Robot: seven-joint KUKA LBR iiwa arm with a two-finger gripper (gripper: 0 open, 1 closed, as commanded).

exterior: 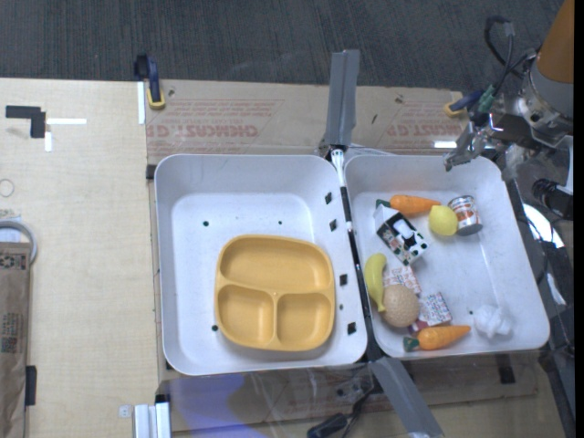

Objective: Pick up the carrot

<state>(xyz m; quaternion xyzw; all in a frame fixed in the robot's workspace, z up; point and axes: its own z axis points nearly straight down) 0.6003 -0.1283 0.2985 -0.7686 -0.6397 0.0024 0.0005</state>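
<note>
Two carrots lie in the right bin (pixel 511 272). One carrot (pixel 415 204) rests near the far wall, just left of a yellow lemon (pixel 443 220). The other carrot (pixel 440 337), with a green end, lies along the near wall. My gripper (pixel 467 149) hangs over the bin's far right corner, up and to the right of the far carrot and well apart from both. Nothing shows in its grasp.
The right bin also holds a small can (pixel 466 215), a black-and-white carton (pixel 400 235), a banana (pixel 375 279), a brown egg-shaped item (pixel 400 306), a printed packet (pixel 431 307) and a white crumpled piece (pixel 490 319). A yellow divided plate (pixel 276 292) sits in the left bin (pixel 182 245).
</note>
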